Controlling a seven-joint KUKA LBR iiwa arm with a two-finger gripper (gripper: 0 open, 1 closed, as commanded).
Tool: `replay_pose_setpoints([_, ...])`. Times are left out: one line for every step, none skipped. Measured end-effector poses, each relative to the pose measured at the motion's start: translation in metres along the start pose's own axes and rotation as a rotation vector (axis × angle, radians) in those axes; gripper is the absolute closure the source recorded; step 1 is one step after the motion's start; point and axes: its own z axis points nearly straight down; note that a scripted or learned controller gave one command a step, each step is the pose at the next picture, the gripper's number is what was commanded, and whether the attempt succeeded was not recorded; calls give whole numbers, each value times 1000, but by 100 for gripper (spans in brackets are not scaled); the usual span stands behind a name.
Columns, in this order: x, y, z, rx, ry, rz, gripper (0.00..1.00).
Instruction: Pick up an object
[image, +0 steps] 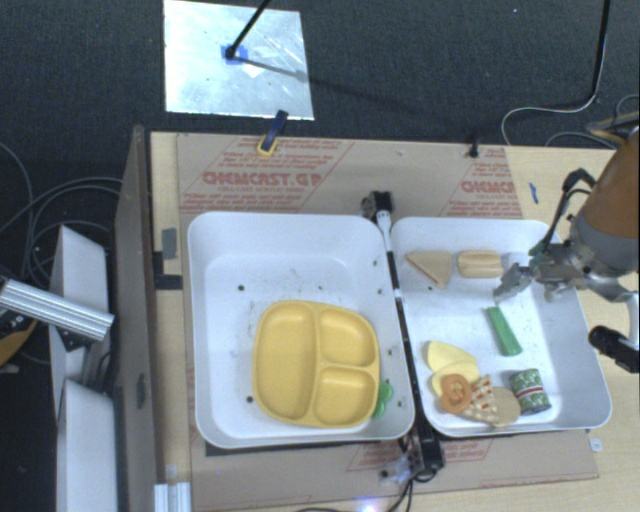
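Bench (300, 165), surfaced in printed brown cardboard, carrying two shallow white bins side by side. The right bin (585, 345) lies directly beneath the gripper (527, 277); the left bin (215, 300) adjoins it on the side away from the arm.

Dark carpeted floor (80, 80) with a shiny foil sheet (238, 60), loose black cables (40, 215), cardboard-topped bench (300, 170).
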Motion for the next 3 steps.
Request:
replay_pose_setpoints([-18, -1, 94, 1, 1, 4, 0])
replay_pose_setpoints([-18, 1, 80, -3, 0, 1, 100])
replay_pose_setpoints([48, -4, 91, 2, 4, -6, 100])
